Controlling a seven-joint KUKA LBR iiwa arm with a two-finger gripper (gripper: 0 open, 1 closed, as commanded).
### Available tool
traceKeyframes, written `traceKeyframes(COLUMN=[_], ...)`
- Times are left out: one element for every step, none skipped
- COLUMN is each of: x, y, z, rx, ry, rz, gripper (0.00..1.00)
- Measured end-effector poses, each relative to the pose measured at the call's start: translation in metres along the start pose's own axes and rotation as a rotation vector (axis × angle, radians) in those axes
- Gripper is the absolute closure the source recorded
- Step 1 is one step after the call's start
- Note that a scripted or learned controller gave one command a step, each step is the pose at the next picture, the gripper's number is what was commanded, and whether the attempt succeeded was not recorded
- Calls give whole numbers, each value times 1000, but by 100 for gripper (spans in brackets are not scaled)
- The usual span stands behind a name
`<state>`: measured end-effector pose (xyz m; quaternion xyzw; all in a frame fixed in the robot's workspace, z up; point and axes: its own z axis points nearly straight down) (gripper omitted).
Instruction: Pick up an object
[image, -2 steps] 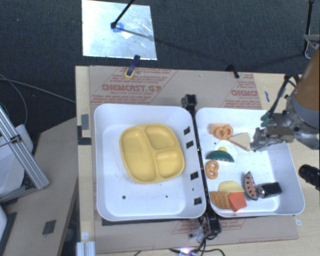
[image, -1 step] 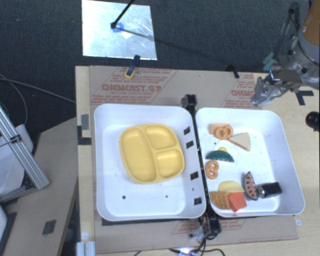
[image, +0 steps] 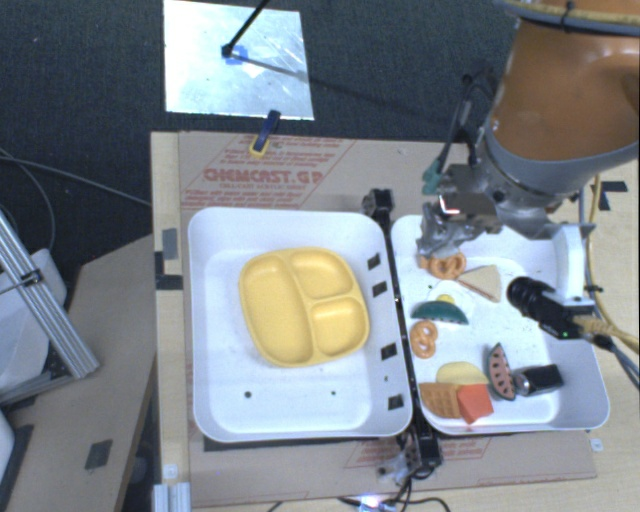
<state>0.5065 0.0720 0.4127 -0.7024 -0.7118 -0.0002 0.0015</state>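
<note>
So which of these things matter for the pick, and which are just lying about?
In play:
- pincer
- pretzel under it
- other right-bin pieces: sandwich wedge, second pretzel, watermelon slice

Lying about:
- yellow divided plate
- left bin
- foil sheet

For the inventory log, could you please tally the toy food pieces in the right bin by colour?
Orange or tan: 4 (pretzel, pretzel, waffle, sandwich wedge)
Yellow: 1
Red: 2 (block, watermelon slice)
Dark green: 1
Total: 8
</note>
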Motion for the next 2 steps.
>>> traceKeyframes(x=[105, 60], y=[-20, -8], z=[42, 82], rx=[1, -1], ry=[0, -3], rz=[-2, 16], gripper=[100, 100])
